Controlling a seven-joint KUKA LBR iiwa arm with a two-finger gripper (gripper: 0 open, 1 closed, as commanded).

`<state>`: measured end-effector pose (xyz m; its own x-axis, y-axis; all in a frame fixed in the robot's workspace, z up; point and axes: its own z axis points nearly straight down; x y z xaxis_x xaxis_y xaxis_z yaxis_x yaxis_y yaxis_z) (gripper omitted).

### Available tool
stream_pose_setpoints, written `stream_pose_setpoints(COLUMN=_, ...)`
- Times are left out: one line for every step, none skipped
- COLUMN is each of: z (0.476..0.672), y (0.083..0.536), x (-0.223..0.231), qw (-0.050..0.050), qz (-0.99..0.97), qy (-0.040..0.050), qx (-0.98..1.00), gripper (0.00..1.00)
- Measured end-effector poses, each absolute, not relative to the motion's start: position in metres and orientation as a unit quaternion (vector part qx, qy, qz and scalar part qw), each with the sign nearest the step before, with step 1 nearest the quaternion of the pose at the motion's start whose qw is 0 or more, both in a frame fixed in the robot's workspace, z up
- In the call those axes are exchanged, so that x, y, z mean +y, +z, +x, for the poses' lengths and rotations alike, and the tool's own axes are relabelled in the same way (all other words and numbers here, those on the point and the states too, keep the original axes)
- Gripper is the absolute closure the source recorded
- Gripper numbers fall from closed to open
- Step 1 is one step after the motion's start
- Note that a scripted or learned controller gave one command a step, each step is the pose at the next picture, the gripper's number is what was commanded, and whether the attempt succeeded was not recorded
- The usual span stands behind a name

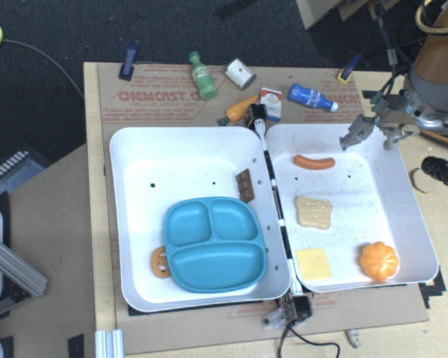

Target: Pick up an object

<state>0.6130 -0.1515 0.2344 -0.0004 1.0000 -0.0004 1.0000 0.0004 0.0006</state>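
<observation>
The right bin (403,192) holds a sausage (313,162), a pale slice of bread (313,212), a yellow cheese square (313,263) and a small orange pumpkin (378,260). My gripper (373,136) hangs over the bin's far right corner, open, with nothing between its fingers. It stands to the right of the sausage and apart from it. The left bin (134,170) holds a blue divided plate (213,242), a brown chocolate piece (245,186) and a pretzel (160,262) partly under the plate.
Behind the bins on the board lie a green bottle (203,75), a white can (240,73), a small carton (270,103), a blue bottle (312,97) and an orange toy (240,110). The arm (433,73) comes in from the upper right.
</observation>
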Motion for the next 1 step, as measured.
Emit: stream_pose_setpoints(z=0.5755, y=0.1393, x=-0.0934, qw=-0.001, qz=0.707, qy=-0.0003, qx=0.707, gripper=0.0)
